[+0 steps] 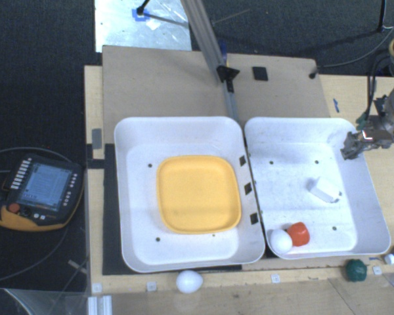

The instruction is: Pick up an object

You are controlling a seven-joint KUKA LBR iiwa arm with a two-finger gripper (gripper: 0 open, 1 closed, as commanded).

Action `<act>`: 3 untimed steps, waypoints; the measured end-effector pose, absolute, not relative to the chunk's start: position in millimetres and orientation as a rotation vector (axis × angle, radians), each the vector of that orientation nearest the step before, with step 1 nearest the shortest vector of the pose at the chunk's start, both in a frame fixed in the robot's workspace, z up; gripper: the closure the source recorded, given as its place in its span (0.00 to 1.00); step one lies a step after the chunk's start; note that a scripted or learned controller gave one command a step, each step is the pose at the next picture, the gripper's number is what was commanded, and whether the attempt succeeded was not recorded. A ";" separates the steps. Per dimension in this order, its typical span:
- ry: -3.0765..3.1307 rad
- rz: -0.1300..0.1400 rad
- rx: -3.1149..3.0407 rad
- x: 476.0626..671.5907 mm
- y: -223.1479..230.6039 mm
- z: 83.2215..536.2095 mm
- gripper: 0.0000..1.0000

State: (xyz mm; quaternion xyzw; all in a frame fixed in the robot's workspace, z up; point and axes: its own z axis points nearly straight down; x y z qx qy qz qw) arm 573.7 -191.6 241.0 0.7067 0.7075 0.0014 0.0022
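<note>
The robot's jaws hover over the right bin's far edge; whether they are released or clenched cannot be told. An orange cup and a white ball lie at its near rim, and a yellow plate sits in the left bin.

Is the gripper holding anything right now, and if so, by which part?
Nothing is visibly held. The gripper sits at the right bin's far right rim, apart from the white block, orange piece and white ball.

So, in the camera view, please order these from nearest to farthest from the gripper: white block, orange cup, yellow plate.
From the gripper:
1. White block, middle of the right bin.
2. Orange cup, right bin's front edge.
3. Yellow plate, in the left bin.
</note>
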 end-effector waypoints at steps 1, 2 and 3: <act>2.220 0.003 2.218 574.5 -191.8 281.2 1.00; 2.226 0.002 2.217 582.0 -139.4 268.4 1.00; 2.226 0.003 2.216 581.3 -87.2 273.8 1.00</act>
